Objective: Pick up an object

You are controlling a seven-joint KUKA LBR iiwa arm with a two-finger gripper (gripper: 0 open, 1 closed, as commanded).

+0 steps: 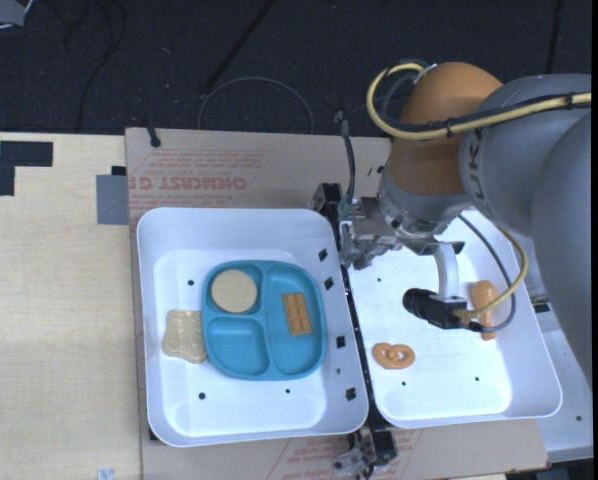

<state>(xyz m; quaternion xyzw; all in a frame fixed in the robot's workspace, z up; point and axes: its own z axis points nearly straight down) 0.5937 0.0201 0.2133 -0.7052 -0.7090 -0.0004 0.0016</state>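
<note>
In the right bin (pixel 449 398) a small brown pretzel (pixel 393 355) lies near the front left. A small orange piece (pixel 482 296) lies toward the right side, partly crossed by a yellow cable. My gripper (pixel 363 242) hangs over the right bin's back left corner, close to the divider between the two bins. It is well behind the pretzel and nothing shows in its grasp. The left bin (pixel 169 238) holds a blue compartment tray (pixel 262 353).
On the blue tray lie a round tan cookie (pixel 232 290) and a rectangular brown cracker (pixel 297 313). A pale yellowish piece (pixel 184 334) lies in the left bin beside the tray's left edge. The arm's bulk covers the right bin's back right part.
</note>
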